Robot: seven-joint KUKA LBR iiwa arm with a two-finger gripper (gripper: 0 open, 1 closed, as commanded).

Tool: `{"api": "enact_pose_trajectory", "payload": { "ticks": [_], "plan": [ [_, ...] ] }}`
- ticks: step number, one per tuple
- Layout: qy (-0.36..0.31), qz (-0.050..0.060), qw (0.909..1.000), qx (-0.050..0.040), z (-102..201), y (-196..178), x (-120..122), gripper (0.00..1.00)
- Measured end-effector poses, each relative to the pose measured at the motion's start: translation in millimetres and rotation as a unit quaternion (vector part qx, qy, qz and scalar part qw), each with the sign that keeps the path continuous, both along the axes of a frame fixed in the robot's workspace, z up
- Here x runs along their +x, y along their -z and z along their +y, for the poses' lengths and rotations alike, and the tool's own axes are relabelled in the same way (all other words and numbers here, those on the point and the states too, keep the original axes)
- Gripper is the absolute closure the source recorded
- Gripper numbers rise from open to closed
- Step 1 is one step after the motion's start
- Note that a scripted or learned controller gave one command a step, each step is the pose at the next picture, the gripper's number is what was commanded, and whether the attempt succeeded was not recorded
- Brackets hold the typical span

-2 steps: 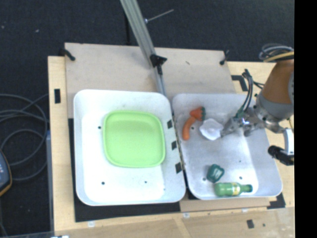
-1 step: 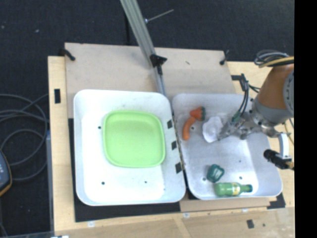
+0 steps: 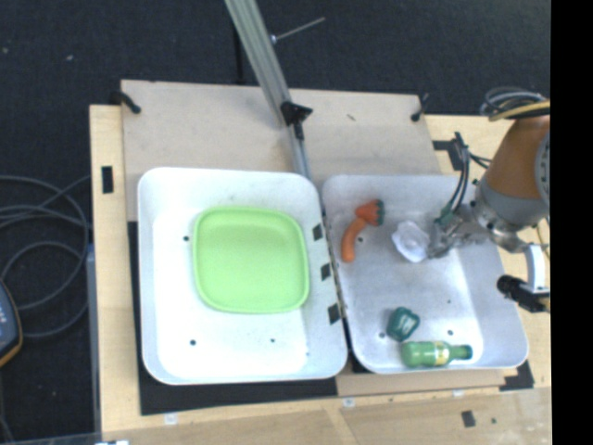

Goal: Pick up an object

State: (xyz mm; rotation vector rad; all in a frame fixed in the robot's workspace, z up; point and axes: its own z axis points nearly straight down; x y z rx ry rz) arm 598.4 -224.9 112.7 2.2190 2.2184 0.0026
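Observation:
In the right bin [image 3: 482,276] lie an orange carrot-shaped toy with a green tip [image 3: 357,229], a clear crumpled plastic piece [image 3: 410,241], a small dark green cup-like object [image 3: 402,323] and a green bottle lying on its side [image 3: 434,351]. My gripper [image 3: 445,235] hangs low over the right bin's upper right part, just to the right of the clear plastic piece. The wrist hides its tips.
The left bin [image 3: 167,276] holds a light green square plate [image 3: 250,259]. A grey metal pole [image 3: 264,58] slants up from the bench's back edge between the bins. Cables [image 3: 42,239] lie on the dark floor at the left.

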Motion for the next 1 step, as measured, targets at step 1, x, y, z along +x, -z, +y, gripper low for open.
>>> {"api": "enact_pose_trajectory", "payload": {
  "ticks": [1],
  "plan": [
    [0.000, -0.001, 1.0000, -0.0001, -1.0, -60.9, -5.4, 1.00]
  ]
}}
